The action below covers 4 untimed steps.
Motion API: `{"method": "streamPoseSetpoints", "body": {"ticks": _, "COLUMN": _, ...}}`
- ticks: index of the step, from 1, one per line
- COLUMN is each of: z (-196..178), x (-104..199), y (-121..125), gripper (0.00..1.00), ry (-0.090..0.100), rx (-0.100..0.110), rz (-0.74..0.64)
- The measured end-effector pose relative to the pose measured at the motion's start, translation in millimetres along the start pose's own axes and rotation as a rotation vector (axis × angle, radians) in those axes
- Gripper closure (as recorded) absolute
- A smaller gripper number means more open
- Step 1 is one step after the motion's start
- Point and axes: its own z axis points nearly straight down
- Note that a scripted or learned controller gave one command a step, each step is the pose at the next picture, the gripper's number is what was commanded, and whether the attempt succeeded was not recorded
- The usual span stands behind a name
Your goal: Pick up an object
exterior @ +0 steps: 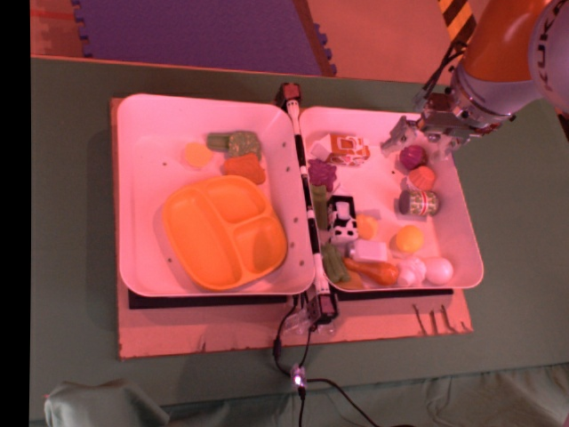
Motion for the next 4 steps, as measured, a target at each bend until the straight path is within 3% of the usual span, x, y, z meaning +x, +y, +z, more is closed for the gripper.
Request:
{"method": "streamPoseSetpoints", "body": {"ticks": 1, "z": 0, "x": 0, "y": 0, "gripper": 0.0, "ry": 0.0, "rx": 0.0, "rz": 0.0}}
{"method": "streamPoseSetpoints", "body": {"ticks": 3, "z": 97, "x": -11, "y": -10, "gripper": 0.0, "ry": 0.0, "rx": 0.006, "rz": 0.002}}
{"method": "streamPoseSetpoints", "body": {"ticks": 4, "z": 132, "x": -13, "y": -2, "gripper": 0.0, "ry": -0.004, "rx": -0.018, "rz": -0.002}}
